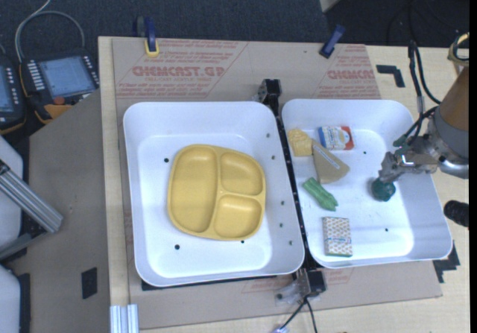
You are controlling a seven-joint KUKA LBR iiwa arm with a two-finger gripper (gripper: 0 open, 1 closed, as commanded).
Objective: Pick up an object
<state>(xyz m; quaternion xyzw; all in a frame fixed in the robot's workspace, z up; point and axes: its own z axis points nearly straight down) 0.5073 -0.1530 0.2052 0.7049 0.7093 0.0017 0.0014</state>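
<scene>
At the near edge of the bench [223, 302] a cable connector [298, 290] lies just below the seam where the two bins meet. The left bin [141, 175] holds a yellow divided tray [216, 191], lying flat near its middle, with three compartments facing up.

In the right bin [417, 238], nearest the camera, a small patterned box [337, 236] lies flat near the front wall. Just beyond it and to the left lies a green pod-shaped piece [319, 193], angled along the bin floor. To the right of that, toward the bin's right side, sits a small teal ball [383, 190], the closest thing to the arm.

The gripper [389, 171] hangs directly over the ball, its tips at the ball's top; whether they touch it or grip it cannot be told, and whether the claw is apart or together cannot be told either. The grey arm [451, 127] enters from the right above it.

Farther back, a tan wedge [329, 165] lies near the bin's middle, touching or just beside a yellow block [300, 142] by the left wall. A small white carton [335, 137] with red and blue print lies next to the block at the far end of this group.

Beyond the bins, a yellow clamp [151, 42] and a blue clamp [332, 41] sit on the board's far edge. A pendant [63, 77] with a screen rests off to the far left.
</scene>
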